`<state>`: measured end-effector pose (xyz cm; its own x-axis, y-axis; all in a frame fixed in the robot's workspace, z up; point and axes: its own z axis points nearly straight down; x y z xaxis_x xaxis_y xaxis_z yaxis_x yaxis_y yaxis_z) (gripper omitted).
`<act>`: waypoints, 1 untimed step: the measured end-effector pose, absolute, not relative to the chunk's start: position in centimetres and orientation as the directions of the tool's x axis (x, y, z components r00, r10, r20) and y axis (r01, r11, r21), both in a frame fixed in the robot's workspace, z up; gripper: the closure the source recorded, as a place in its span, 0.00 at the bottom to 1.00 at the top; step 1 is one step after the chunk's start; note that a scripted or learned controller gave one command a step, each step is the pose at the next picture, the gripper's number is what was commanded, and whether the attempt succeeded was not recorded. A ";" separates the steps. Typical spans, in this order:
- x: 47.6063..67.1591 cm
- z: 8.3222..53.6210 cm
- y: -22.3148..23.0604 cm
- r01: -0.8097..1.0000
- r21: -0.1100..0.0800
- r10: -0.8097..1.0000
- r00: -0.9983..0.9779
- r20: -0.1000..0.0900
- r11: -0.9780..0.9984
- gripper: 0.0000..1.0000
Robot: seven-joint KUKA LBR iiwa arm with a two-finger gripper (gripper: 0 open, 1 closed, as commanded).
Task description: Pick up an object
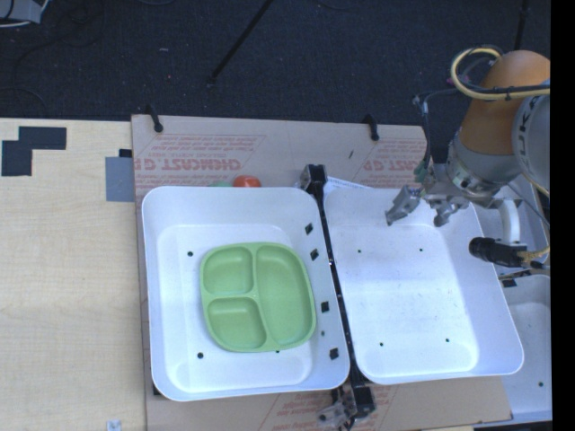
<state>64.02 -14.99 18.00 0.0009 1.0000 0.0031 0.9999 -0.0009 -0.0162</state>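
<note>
- A light green plate [258, 295] with three compartments lies flat in the left bin [171, 241], around the middle of its floor and a little toward the divider side.
- One long compartment runs along the plate's right side; two smaller ones sit on its left, one above the other.
- Nothing rests on the plate, and nothing touches it.
- A small orange-red object [246, 182] shows just beyond the far rim of the left bin, partly hidden by that rim; what it is cannot be told.
- A black bar [328, 277] with small clips runs between the two bins, from the far edge to the near edge.
- The right bin [422, 330] sits just beside the left one, its white floor marked by a few small dark dots.
- The gripper [422, 206] hangs over the far right corner of the right bin, well apart from the plate.
- Its two fingers are spread, with a clear gap between them and nothing in that gap.
- The grey arm [503, 115] with its orange band rises behind the gripper at the right side.
- Both bins rest on a cardboard sheet [269, 151] with red lettering, lying on a pale wooden bench [63, 285].
</note>
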 end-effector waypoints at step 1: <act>64.3 18.8 -15.0 1.000 -0.003 1.000 -0.001 0.001 0.001 0.00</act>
